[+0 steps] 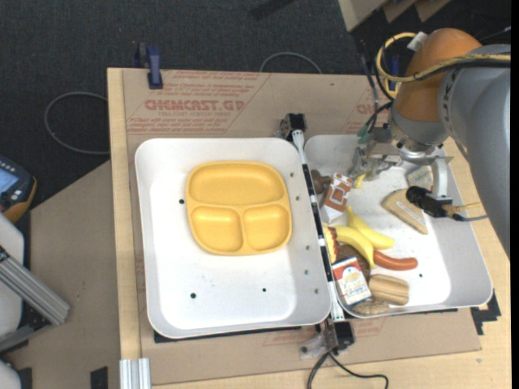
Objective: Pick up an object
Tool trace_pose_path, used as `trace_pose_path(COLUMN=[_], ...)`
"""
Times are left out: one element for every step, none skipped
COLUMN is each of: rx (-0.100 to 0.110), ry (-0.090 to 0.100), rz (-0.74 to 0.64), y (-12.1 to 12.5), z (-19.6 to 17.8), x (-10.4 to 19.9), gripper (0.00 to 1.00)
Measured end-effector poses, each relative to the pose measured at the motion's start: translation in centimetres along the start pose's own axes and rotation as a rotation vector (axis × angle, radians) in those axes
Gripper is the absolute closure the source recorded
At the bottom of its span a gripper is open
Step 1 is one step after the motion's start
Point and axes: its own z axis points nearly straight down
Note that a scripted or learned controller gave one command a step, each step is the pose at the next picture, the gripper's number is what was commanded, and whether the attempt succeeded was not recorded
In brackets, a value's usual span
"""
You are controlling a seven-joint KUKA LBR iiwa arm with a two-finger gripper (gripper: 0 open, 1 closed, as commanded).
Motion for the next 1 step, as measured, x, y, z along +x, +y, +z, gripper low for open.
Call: trace_pose_path(rx=[-0.030], ry=[0.002], rz=[-0.008], y=[-3.51], z=[-10.52], x=[8.06], gripper=[1.00])
